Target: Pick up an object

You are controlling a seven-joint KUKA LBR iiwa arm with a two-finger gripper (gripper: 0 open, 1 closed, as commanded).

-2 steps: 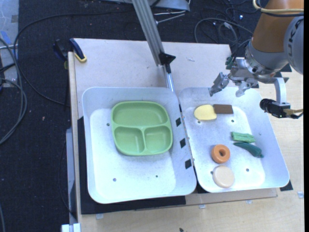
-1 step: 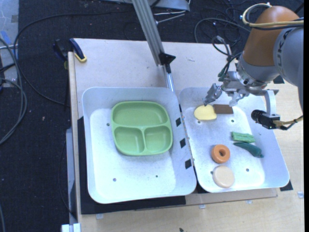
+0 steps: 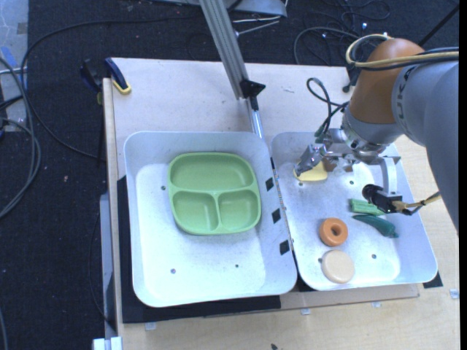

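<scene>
Gripper (image 3: pixel 315 160) is low in the right bin (image 3: pixel 408 268), at the yellow piece (image 3: pixel 314 174) near its far-left corner, probably to grasp it; its grip state I cannot tell.

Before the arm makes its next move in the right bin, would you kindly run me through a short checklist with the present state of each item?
1. Gripper is down over a target, the yellow object at the far left of the right bin: ok.
2. Yellow object is actually between the fingers: cannot tell, the gripper hides its top.
3. Neighbours are apart from the target: ok, the orange ring, round beige object and green object lie nearer the camera.
4. Lift path is free of the bin wall: cannot tell, the target sits close to the left rim.
5. Green tray rests in the left bin, out of the way: ok.
</scene>
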